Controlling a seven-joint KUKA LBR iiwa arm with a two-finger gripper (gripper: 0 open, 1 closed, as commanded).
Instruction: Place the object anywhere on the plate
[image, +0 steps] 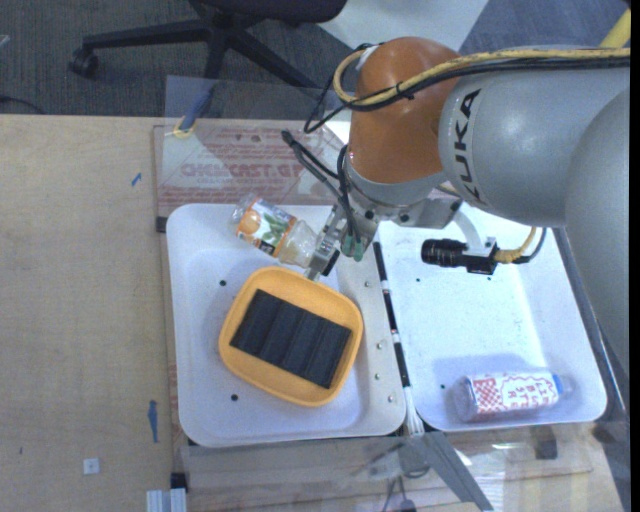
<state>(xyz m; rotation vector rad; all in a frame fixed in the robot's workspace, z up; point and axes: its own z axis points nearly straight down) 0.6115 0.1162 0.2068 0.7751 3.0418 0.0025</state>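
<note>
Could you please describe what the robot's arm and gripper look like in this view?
The arm is bulky, rounded and glossy grey, with black KUKA lettering and a domed orange band above the wrist. Yellow and black cables loop over that band. Below it, the small gripper is slim, dark metal, with a green part on its body.

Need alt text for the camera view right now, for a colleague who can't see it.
The gripper hangs over the left bin, beside a small clear bottle lying just behind the yellow plate, which carries a dark rectangular pad. A red-and-white checked bottle lies in the right bin.
</note>
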